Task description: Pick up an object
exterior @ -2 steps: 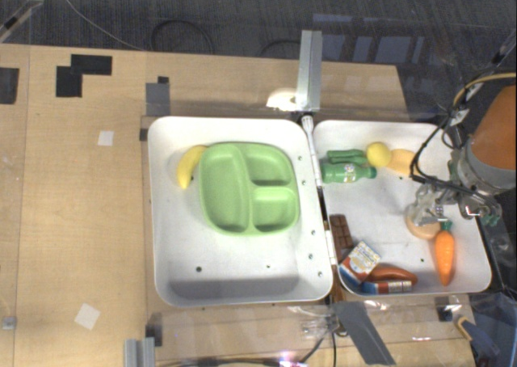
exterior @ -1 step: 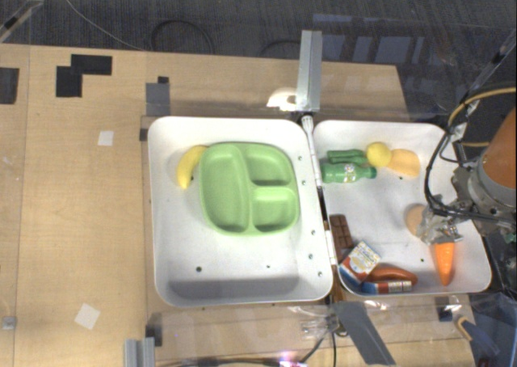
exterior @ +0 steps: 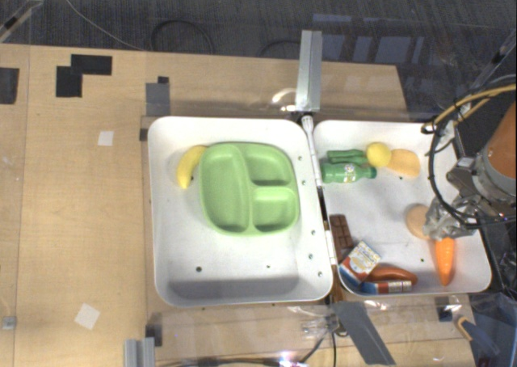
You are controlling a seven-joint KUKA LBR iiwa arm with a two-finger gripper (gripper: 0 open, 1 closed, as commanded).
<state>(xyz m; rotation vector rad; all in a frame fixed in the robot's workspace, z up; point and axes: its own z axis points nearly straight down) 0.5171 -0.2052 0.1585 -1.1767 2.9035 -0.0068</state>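
Camera view | carrot upright, tip apparently toward near rim | end effector above its top, grip unreadable

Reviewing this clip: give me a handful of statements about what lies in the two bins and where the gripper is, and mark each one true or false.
1. A green divided plate lies in the left bin. True.
2. The banana lies in the right bin. False: it lies in the left bin, against the plate's left edge.
3. The gripper is over the right bin, just above the carrot. True.
4. The green bottle stands upright. False: it lies on its side in the right bin, near the divider.
5. The lemon sits beside the green bottle. True.
6. The carrot lies on the plate. False: it lies on the right bin's floor.
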